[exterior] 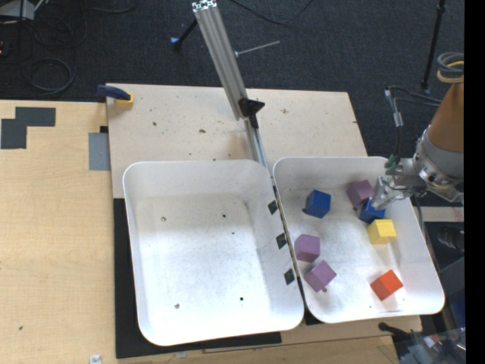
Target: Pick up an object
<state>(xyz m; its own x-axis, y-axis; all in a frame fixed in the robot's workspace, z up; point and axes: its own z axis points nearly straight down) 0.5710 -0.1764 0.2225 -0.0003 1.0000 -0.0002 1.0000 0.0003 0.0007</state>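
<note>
Camera view: gripper [377, 200] apparently touching blue cube [370, 213].

Both bins [204, 203] white. Blocks in right bin: 2 blue [318, 203], 3 purple [307, 246], 1 yellow [382, 230], 1 orange-red [387, 284]. Bench [182, 123] pale wood, dark-speckled.

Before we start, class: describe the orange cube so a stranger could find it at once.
Find the right bin of the two white ones. Go to its near right corner: the orange cube sits there alone, below the yellow cube. No other block is orange; the rest are purple, blue or yellow.
</note>
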